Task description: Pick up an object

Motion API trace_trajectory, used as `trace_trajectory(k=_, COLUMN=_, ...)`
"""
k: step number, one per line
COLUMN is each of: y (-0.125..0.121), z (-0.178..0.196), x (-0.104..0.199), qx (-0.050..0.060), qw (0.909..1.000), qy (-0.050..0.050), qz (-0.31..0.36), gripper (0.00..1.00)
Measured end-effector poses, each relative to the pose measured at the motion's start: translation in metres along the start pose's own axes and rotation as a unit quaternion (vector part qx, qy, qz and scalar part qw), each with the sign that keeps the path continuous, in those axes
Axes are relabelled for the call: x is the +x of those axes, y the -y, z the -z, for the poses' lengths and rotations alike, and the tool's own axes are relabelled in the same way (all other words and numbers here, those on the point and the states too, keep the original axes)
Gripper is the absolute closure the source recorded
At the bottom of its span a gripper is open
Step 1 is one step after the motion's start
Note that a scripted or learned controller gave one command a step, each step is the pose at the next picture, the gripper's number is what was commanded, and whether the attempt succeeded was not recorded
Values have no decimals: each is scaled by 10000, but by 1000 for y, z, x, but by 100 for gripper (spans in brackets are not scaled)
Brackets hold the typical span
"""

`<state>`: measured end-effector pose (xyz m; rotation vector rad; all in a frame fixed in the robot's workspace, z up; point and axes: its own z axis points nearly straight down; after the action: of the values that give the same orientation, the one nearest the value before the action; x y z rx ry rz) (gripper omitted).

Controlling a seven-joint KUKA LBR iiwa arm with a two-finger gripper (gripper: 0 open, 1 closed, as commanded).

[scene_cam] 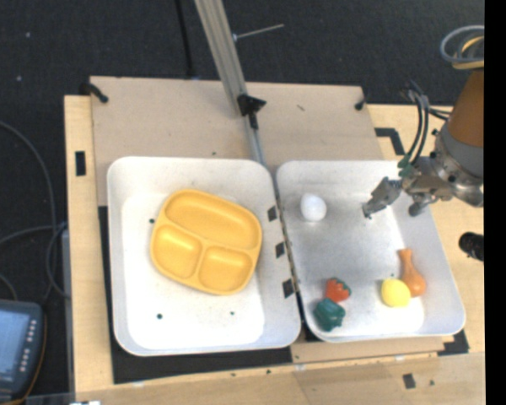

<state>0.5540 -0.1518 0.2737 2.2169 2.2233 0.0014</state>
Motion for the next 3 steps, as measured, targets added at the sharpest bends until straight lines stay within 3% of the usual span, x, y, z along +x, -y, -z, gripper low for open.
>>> trace_trajectory(k=1, y=0, z=0, x=0, qx=-2, qw=10000, qy=-2, qz=-6, gripper=0)
trace_trajectory(k=3, y=-9, z=-104, x=-9, qx=33, qw=10000, qy=0, qz=-22, gripper=0)
